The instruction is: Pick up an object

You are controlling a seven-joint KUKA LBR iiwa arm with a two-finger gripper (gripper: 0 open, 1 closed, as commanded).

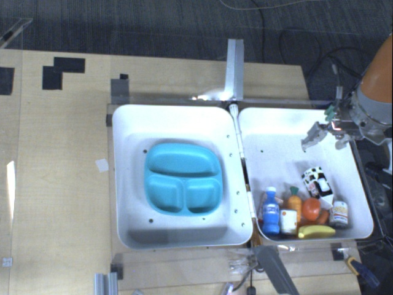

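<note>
Gripper (pixel 326 135) hangs over the right bin (pixel 270 134), fingers spread, holding nothing. Banana (pixel 316 231) lies at five o'clock, long axis three-to-nine.

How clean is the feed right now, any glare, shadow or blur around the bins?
Camera view: glare on the metal post behind the bins; soft shadow along the left bin's near wall under the blue tray; the gripper reads soft; labels on the small items in the right bin are too small to read.
</note>
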